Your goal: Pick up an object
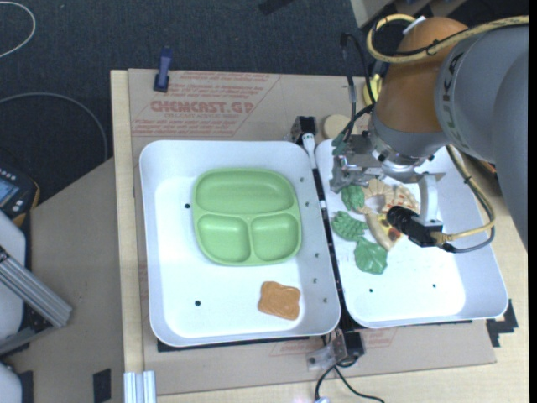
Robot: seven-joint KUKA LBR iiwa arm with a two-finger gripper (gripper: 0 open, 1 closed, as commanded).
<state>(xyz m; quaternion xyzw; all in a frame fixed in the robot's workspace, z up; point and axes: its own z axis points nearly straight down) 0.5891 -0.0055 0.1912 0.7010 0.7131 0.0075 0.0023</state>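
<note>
In the right bin (436,296), my gripper (374,206) hangs low over a cluster of green leaf-shaped pieces. One green piece (352,197) lies at its left side, another (345,224) just below that, and a third (370,258) sits nearer the front. A tan and white item (401,196) shows right under the wrist, partly hidden by it. Over in the left bin (164,250) sit a green divided plate (247,215) and an orange-brown toast-like piece (279,300).
The bins meet along a dark seam (325,225). A cardboard sheet (210,99) lies behind the left bin, with a blue clip (163,70) at its far edge. The arm's grey and orange body (436,74) covers the right bin's back.
</note>
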